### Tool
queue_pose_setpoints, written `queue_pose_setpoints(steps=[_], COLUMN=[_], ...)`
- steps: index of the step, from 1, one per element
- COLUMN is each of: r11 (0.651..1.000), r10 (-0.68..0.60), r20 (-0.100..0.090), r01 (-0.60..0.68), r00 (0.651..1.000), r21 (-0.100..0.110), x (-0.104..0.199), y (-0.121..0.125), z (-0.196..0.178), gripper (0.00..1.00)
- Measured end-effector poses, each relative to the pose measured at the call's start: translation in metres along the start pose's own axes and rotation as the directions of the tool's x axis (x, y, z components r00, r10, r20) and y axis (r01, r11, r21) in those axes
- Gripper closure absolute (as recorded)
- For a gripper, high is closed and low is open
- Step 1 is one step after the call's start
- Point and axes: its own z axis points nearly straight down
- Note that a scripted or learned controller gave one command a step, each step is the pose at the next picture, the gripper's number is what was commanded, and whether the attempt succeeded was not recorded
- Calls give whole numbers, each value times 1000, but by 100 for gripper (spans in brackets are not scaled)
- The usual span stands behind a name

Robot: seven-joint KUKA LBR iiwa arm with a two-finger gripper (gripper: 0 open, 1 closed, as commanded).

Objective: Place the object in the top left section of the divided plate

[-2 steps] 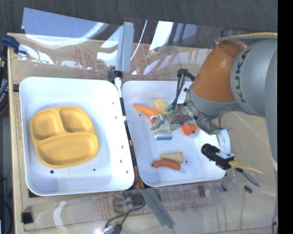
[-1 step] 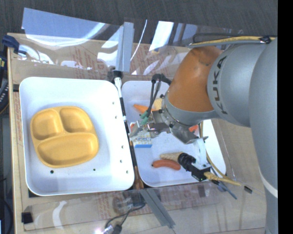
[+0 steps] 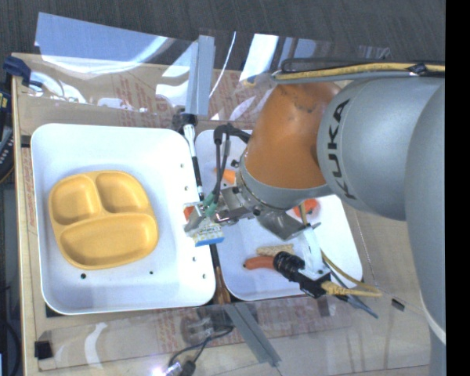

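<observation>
A yellow divided plate [image 3: 102, 218] lies in the left white bin [image 3: 168, 276]. It has two small sections along its far side and one large section nearer the front. The arm's orange and grey wrist [image 3: 298, 147] hangs over the right bin [image 3: 345, 249] and hides most of it. My gripper [image 3: 204, 225] is low over the divide between the two bins, right of the plate and apart from it. A small red-orange sausage-shaped object [image 3: 254, 262] and a tan piece [image 3: 276, 248] lie in the right bin, near its front.
Another orange object [image 3: 307, 207] peeks out under the wrist in the right bin. Black cables and a connector [image 3: 294, 269] trail from the arm across that bin's front. A metal rail [image 3: 197, 77] stands behind the bins. White bin floor surrounds the plate.
</observation>
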Motion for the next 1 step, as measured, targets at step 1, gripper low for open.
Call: queue_pose_setpoints(steps=[1], r11=[977], r10=[-213], r20=[2], r01=[213], r00=[977], r21=[-2], x=[76], y=[45], z=[-58], gripper=[100])
